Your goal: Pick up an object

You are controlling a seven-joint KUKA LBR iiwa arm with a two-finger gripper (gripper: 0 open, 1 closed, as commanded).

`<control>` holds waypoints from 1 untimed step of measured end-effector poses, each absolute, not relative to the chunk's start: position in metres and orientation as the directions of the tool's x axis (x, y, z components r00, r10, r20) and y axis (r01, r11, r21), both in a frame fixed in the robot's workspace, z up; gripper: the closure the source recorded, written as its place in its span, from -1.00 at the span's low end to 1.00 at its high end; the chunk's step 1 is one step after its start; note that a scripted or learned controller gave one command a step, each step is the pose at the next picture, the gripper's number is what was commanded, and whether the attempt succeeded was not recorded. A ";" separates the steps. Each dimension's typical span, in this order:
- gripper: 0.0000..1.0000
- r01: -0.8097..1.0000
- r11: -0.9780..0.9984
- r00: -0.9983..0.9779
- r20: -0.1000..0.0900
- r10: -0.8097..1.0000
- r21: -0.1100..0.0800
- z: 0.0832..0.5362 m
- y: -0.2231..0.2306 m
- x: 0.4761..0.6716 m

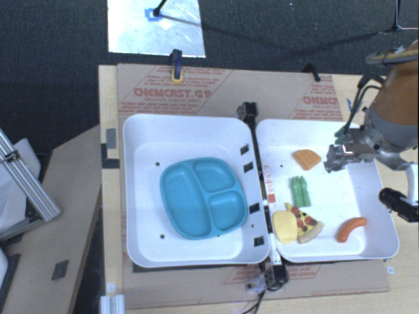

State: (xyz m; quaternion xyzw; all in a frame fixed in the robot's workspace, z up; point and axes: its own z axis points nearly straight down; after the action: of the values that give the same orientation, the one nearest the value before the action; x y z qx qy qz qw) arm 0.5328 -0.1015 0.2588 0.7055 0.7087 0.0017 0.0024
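I cannot tell if the jaws are apart or together. The gripper (335, 157) hangs over the right bin (376, 195), near an orange piece (306, 159). Below lie a green piece (300, 190), a pizza slice (305, 225), a yellow block (284, 226) and a sausage (351, 229). The left bin (147, 142) bears a blue tray (201, 197).

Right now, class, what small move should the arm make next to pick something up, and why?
Probably shift the gripper slightly toward the left bin and lower it over the orange piece, since that lies nearest, just beside it on the right bin floor, apart from the green piece.
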 end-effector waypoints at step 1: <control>1.00 1.000 0.010 -0.010 0.001 1.000 0.003 0.249 -0.043 0.539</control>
State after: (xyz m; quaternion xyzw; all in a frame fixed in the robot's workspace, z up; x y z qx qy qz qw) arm 0.5392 -0.0433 0.2490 0.7037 0.7105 0.0014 0.0005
